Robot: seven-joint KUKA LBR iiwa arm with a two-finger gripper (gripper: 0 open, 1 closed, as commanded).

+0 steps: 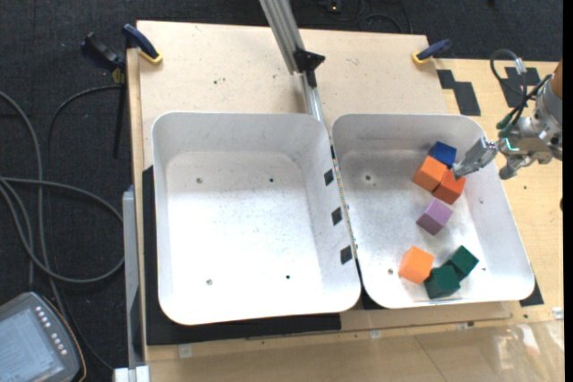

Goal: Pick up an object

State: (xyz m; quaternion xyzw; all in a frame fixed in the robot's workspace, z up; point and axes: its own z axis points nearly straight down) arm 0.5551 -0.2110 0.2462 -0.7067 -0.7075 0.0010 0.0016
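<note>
Nearest in the right bin (501, 219), two dark green blocks (452, 273) sit touching, with an orange block (415, 265) just to their left. Farther back lies a purple block (435, 216). Beyond it, a cluster of a red-orange block (451, 187), an orange cube (431, 173) and a blue block (442, 154) sits near the bin's far right. The gripper (488, 158) hangs just right of that cluster, one finger (472, 160) reaching toward it. Whether the jaws are spread or closed I cannot tell, and nothing is seen held.
</note>
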